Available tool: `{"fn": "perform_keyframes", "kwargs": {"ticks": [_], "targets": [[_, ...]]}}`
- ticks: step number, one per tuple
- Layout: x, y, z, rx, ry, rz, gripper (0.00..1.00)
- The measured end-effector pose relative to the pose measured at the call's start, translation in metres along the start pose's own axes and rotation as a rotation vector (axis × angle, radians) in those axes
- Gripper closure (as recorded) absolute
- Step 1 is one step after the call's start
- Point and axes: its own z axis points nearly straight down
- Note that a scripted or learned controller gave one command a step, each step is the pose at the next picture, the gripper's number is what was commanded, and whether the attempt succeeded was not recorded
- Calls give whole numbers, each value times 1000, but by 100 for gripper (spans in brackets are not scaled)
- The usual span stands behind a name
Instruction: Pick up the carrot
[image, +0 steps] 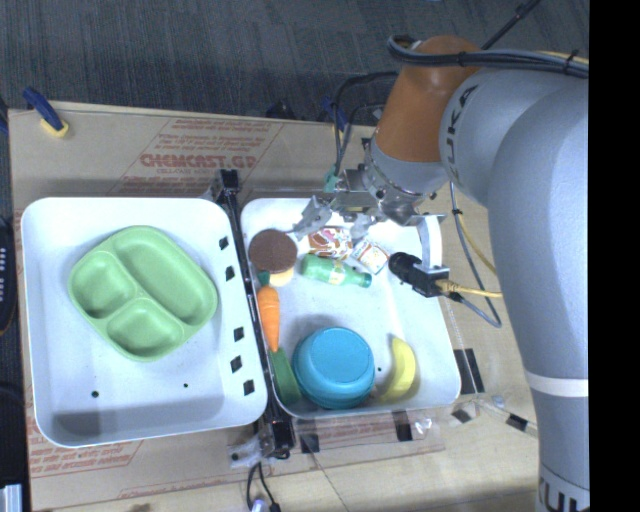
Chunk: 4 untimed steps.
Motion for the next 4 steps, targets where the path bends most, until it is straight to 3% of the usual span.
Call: {"fn": "perform_keyframes", "kwargs": {"ticks": [1,2,3,4], "targets": [[-1,-61,74,5,2,-118,0],[-6,-18,129,9,1,23,0],[-1,-49,127,2,-1,96,0],[1,-49,117,8,0,87,100]]}}
